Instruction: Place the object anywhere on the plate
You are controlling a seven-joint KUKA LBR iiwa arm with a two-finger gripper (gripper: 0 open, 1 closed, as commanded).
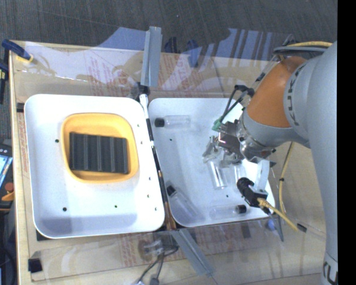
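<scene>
Plate (pixel 101 125): a yellow plate with a dark ridged centre lies in the left bin (pixel 47 206), well apart from the arm.
Arm (pixel 296 100): it reaches in from the right over the right bin (pixel 184 153), wrist turned down toward the bin floor.
Gripper (pixel 218 159): it hangs low over the middle of the right bin; whether it is released or clenched cannot be told from this slant.
Object: several clear pieces lie in the right bin, one near the top wall with a dark cap (pixel 159 123), one near the bottom wall with a dark end (pixel 241 209), and a clear tube (pixel 218 176) just below the gripper. Which one is the target cannot be told for sure; the tube under the gripper is the likeliest.
Handling: the tube looks light, stiff and smooth, so probably slippery and apt to roll.
Hold: judged best across the middle of its length, squeezing its narrow width.
</scene>
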